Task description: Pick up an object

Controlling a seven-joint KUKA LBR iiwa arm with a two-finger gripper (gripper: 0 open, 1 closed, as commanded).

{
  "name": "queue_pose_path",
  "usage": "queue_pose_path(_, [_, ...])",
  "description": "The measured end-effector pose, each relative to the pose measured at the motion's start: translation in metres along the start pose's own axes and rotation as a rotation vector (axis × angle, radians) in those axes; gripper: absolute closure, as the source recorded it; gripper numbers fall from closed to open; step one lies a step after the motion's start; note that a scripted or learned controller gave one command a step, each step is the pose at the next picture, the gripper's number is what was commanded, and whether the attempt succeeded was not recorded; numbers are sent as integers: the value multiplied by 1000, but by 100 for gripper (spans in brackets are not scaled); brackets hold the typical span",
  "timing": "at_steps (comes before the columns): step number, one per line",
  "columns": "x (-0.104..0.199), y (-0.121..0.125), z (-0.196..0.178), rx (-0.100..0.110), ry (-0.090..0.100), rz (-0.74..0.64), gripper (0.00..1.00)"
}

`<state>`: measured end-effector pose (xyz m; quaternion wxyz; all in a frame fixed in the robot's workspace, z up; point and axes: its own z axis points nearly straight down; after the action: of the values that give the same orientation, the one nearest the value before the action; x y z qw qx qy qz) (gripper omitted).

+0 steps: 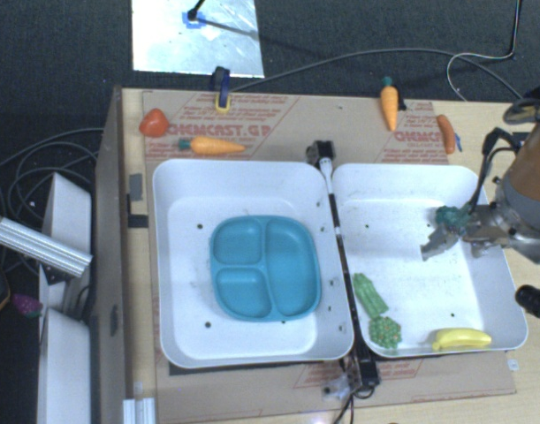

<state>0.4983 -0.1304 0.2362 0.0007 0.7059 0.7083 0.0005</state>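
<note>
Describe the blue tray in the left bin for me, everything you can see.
The tray is light blue, looks like plastic, a rounded rectangle split into three compartments: one upper left, one lower left, one long on the right. All three hold nothing. It lies flat, slightly rotated, near the middle of the left bin, touching only the bin floor.

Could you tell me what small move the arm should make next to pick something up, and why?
Probably shift the gripper toward the near edge of the right bin, because the yellow banana and green pea pod lie there, apart from it.

Dark carpet floor (pixel 57 60), cables (pixel 40 162), reflective metal sheet (pixel 197 25)
</note>
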Motion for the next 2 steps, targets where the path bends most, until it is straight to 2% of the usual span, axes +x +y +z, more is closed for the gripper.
queue_pose_path(1, [-40,53,1,0,-1,2,0])
queue_pose_path(2, [-40,54,-10,-4,-1,0,100])
